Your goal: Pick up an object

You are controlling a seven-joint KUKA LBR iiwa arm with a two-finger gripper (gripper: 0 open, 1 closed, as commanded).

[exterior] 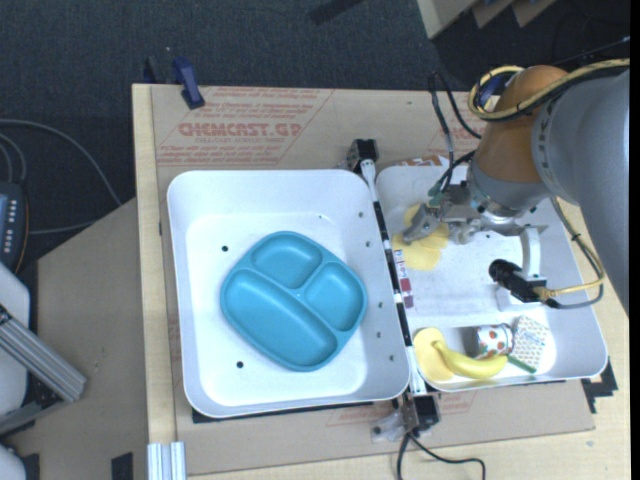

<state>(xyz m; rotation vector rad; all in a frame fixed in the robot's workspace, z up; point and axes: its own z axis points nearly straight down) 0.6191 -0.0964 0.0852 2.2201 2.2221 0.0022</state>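
My gripper [446,220] hangs low over the far left part of the right bin [592,350], under the orange band [515,148] of the arm. Just left of and below it lies a pale yellow, lumpy object [422,251], and the gripper's tip is at that object's upper edge. Whether they touch is unclear. Along the bin's near wall lie a yellow banana [462,364], a small red and white can [492,341] and a dotted packet [531,342]. Nothing is visibly lifted.
The left bin [200,213] holds a blue divided plate [292,300]. A black plug with a yellow cable [515,279] hangs from the arm over the middle of the right bin. A black clamp [364,153] sits at the bins' far junction.
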